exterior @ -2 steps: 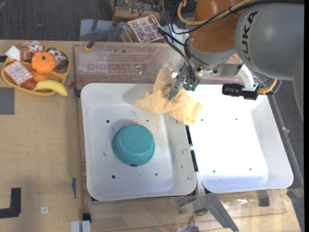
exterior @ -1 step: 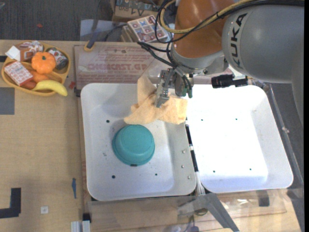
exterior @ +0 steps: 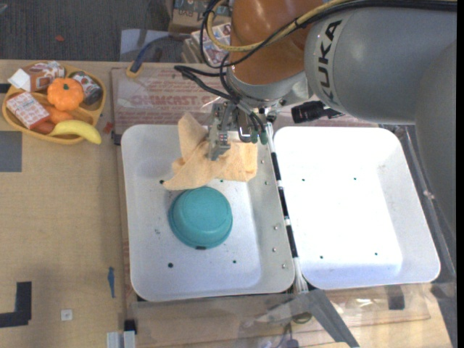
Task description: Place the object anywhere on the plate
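1. Fruit bowl (exterior: pixel 54 106) sits on your tabletop (exterior: pixel 58 216), well left of the left bin (exterior: pixel 145 267).
2. Claw (exterior: pixel 217 149) pinches the yellow cloth (exterior: pixel 217 167), fingers narrow, just behind the overturned teal plate (exterior: pixel 201 217).

A tan wooden bench (exterior: pixel 58 216) carries two shallow white plastic bins side by side: the left bin (exterior: pixel 141 267) and the right bin (exterior: pixel 348 201), their inner rims nearly touching. At the bench's far left corner sits a yellow dish of toy food (exterior: pixel 51 104), well apart from the bins. A flat printed cardboard sheet (exterior: pixel 156 100) lies behind the left bin.
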### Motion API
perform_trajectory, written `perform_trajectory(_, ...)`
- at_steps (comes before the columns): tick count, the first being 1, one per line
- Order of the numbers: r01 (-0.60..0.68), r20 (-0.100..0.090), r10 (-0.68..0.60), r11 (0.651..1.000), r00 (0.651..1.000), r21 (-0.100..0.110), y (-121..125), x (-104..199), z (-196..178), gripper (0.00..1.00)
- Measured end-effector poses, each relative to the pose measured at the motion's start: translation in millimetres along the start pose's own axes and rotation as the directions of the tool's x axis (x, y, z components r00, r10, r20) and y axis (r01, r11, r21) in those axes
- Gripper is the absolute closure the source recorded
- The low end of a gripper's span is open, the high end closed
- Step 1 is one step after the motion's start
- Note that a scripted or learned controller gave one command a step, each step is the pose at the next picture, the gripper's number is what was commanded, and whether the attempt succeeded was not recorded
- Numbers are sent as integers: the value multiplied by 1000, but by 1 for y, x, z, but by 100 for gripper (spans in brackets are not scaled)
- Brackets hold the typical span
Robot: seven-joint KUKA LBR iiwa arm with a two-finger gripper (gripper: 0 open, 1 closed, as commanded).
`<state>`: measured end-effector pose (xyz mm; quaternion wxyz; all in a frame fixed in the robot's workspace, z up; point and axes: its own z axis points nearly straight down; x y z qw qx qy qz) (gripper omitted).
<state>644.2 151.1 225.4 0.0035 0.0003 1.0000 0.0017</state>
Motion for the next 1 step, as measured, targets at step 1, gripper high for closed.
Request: perform_trajectory(1, 0, 1, 0, 1000, 1000, 0, 0, 0, -1, 0)
